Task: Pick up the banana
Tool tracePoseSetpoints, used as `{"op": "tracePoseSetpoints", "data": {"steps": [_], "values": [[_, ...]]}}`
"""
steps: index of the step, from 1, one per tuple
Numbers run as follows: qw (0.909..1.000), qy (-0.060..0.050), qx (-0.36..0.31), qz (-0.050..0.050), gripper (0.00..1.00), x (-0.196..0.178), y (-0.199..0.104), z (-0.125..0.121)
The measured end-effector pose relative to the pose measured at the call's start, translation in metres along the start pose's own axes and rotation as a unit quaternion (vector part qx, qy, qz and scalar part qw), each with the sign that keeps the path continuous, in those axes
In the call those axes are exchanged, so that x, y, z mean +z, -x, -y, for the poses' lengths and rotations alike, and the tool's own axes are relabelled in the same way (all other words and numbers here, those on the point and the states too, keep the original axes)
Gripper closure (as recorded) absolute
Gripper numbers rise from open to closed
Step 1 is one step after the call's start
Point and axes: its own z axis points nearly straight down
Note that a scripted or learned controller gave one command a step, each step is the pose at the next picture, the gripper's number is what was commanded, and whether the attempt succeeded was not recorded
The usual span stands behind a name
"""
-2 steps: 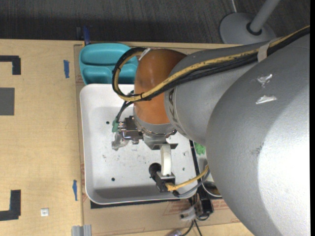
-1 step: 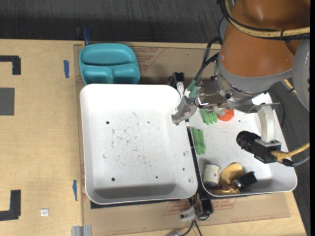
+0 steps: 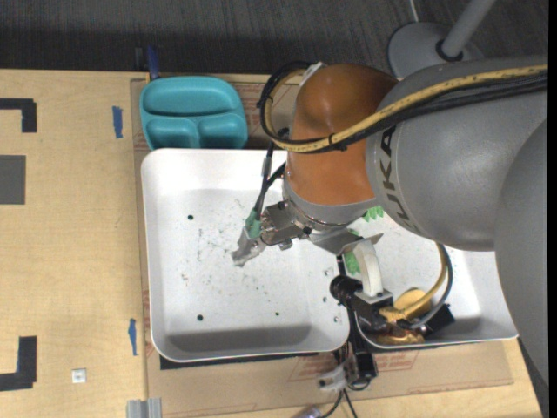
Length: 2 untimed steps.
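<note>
Fingertips (image 3: pixel 240 255) drawn together, clamped on nothing. Gripper (image 3: pixel 238 258) hangs low over the bare floor of the left bin (image 3: pixel 191 294), about mid-bin, tips aimed toward 8 o'clock. Nothing beneath but dark specks.

Out at 4 o'clock from the gripper, in the near part of the right bin (image 3: pixel 492 325): a yellow-brown curved thing, most likely the banana (image 3: pixel 407 303), partly hidden under the arm (image 3: pixel 452 172) and its cabling. Lies well apart from the gripper, in the other bin. At 11 o'clock, beyond the bins, a teal divided tray (image 3: pixel 191 111).

Judging from this, no part of the pick done. Left to do: cross to the right bin, open, descend on the banana, close, lift.
</note>
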Motion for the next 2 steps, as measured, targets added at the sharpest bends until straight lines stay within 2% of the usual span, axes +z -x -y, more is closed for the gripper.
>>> {"op": "tracePoseSetpoints", "data": {"steps": [1, 2], "values": [[0.9991, 0.0, -0.042, 0.0, 0.0, 0.159, -0.03, 0.005], [0.9991, 0.002, -0.042, -0.002, 1.0, 0.149, -0.032, 0.004]]}}
